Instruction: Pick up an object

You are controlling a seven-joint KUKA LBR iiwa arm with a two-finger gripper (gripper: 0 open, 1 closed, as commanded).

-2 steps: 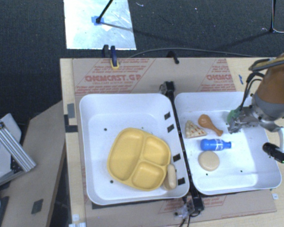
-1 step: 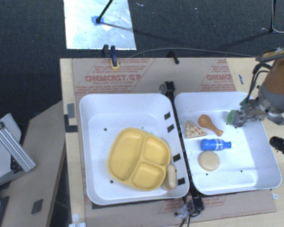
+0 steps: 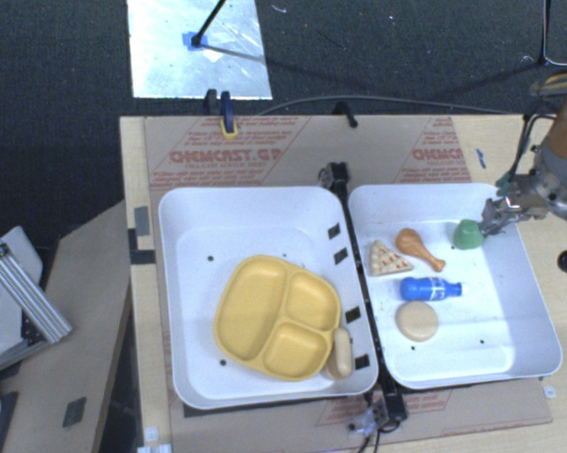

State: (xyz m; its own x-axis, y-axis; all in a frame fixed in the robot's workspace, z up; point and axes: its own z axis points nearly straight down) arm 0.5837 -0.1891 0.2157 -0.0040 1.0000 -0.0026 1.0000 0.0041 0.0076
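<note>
Approach step in hand: the gripper [image 3: 497,213] sits just right of the green object [image 3: 468,233], finger state indiscernible; next move calls for straddling it before closing.

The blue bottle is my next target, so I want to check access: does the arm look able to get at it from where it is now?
Probably yes. The blue bottle lies flat with bare bin floor around it, and the pincer sits by the green object, up and to the right.
</note>
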